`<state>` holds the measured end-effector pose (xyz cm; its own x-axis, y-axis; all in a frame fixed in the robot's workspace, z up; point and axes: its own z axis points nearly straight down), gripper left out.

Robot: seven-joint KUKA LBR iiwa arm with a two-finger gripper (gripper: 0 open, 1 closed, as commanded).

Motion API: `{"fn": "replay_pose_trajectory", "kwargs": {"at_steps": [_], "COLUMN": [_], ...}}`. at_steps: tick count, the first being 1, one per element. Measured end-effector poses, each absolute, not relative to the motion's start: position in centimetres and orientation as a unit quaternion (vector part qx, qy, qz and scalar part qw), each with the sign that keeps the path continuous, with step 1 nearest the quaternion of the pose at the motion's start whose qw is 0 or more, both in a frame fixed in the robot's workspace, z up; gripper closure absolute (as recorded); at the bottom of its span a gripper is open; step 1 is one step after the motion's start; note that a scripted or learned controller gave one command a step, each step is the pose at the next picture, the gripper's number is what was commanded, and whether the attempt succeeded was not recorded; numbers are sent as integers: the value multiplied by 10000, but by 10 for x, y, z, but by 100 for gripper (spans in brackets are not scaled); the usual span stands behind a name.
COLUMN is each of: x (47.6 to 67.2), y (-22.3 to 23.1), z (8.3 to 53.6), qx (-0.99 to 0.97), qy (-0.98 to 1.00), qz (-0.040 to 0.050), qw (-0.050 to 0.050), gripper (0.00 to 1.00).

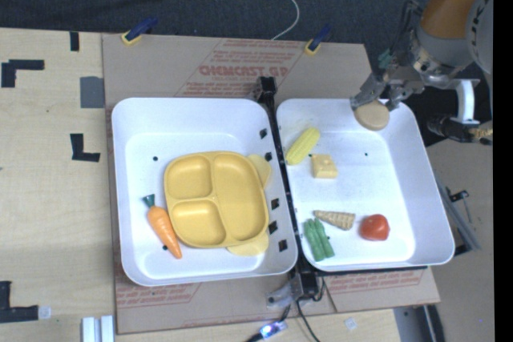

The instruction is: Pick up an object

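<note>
Tan, round object point(372, 117) sits between my gripper point(375, 98) fingers, over the far corner of the right bin point(425, 164). Fingers closed on it, gripping from above. Below in that bin: corn cob point(302, 146), pale yellow block point(324, 166), beige wedge point(334, 219), tomato point(373, 227), green pods point(318, 239). Left bin point(132, 172) holds a yellow divided plate point(215, 199) and a carrot point(163, 227) beside it.
</note>
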<state>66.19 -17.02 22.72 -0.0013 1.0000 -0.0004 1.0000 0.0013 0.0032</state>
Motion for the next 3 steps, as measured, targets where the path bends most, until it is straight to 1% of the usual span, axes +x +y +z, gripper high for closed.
{"fn": "replay_pose_trajectory", "kwargs": {"at_steps": [1,2,3], "x": [659,633,635], "y": [-114,-64,-38], "z": [231,233,233], "qx": [7047,7051,7056], "qy": [7095,7091,7086], "qz": [2,-6,-2], "qw": [-11,-17,-9], "gripper": [100,100,100]}}
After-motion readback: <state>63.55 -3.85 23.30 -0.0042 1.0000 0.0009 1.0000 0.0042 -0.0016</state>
